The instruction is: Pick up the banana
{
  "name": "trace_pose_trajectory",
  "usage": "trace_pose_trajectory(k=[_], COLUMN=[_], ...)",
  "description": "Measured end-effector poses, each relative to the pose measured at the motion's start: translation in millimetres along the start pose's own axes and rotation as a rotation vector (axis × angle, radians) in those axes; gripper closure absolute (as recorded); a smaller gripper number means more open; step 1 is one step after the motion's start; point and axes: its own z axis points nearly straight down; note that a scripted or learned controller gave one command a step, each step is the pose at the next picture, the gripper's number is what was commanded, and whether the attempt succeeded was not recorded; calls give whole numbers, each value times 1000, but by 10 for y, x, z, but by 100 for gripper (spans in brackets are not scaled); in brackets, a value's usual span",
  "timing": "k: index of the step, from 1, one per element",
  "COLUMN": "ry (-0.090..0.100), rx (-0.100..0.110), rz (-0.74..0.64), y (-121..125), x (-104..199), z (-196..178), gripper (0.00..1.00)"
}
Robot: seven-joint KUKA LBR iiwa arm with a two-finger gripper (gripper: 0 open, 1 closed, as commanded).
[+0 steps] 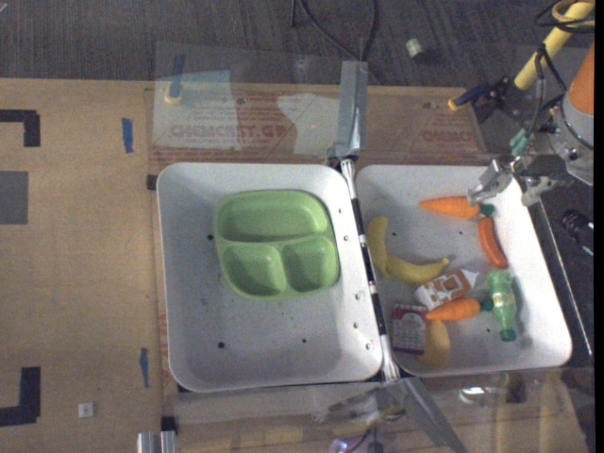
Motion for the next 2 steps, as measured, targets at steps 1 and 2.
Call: trace_pose_trajectory(k=[1,2], ry=[1,-3], rx=[0,-8], rz=[17,419], y=[-347,-62], x=[406,646], z=[1471,1800], gripper=[0,0])
